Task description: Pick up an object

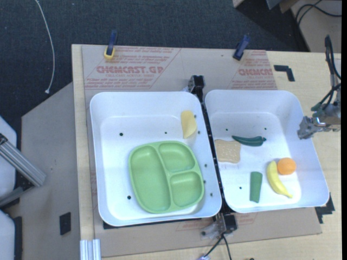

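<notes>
While the gripper [307, 128] is hanging over the right rim of the right bin [303, 108], nothing is lying between its parts, and its state cannot be told at this scale. Candidate objects are all lying on the right bin's floor: a dark green pepper [249, 140] near the middle, a tan bread slice [227, 151] against the left wall, a green block [255, 186] toward the front, and a banana [277, 180] touching an orange [286, 166] at the right. In the left bin [103, 145], a green tray [164, 176] is occupying the floor, with a pale yellow piece [188, 124] leaning near the divider.

Judging from this layout, the approach is only beginning. Choosing an isolated target is advisable: the pepper and the block are each lying apart from their neighbours, whereas the banana and orange are crowding one another and could be knocked aside. Descending vertically, centring over the object's narrow axis, and closing across its short width is likely giving the firmest hold. The flat bread is probably offering little to grasp.
</notes>
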Tool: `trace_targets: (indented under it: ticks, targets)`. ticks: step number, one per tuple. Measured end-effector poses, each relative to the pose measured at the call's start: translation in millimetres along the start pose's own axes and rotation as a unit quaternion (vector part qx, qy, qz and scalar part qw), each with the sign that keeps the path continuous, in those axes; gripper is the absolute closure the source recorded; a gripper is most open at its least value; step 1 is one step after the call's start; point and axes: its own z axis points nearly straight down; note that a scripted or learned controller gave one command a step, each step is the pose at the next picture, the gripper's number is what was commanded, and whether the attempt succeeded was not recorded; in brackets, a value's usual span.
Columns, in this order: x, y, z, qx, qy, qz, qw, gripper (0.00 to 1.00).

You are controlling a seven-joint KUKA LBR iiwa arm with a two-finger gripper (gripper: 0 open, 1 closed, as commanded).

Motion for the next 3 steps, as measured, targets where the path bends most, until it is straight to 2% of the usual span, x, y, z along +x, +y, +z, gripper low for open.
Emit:
trace_targets:
  ticks: [1,3]
  targets:
    - [-0.6,1.6,-39.8,0.0,0.0,0.0,1.0,1.0]
    - [117.1,22.2,-21.6,0.004,0.003,-0.002,1.0,1.0]
